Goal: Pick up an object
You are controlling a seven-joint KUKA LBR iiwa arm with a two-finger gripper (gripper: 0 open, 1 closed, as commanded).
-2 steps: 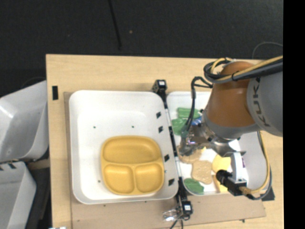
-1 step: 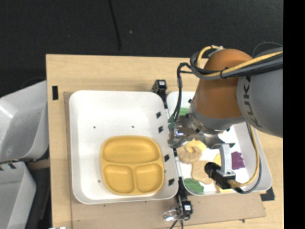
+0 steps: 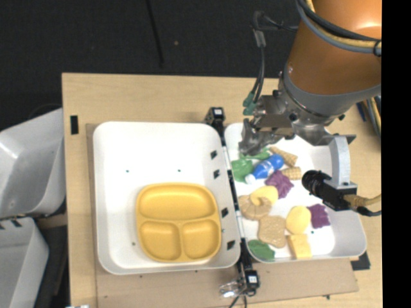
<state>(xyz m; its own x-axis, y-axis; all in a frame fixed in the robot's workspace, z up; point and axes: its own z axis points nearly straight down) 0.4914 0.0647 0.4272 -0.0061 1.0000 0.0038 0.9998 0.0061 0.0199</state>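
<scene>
The gripper (image 3: 255, 145) is reaching into the toy-filled right bin (image 3: 347, 239) above a green toy (image 3: 243, 169), seeking a pick; finger state unclear.

Light wooden counter (image 3: 148, 95) bearing two shallow white bins side by side, touching along the middle: left bin (image 3: 115, 172) and right bin (image 3: 347, 236).

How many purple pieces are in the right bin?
2. One purple piece lies mid-bin, just below the blue piece. The other lies nearer the right wall, beside a yellow piece. The arm or other pieces may hide more.
</scene>
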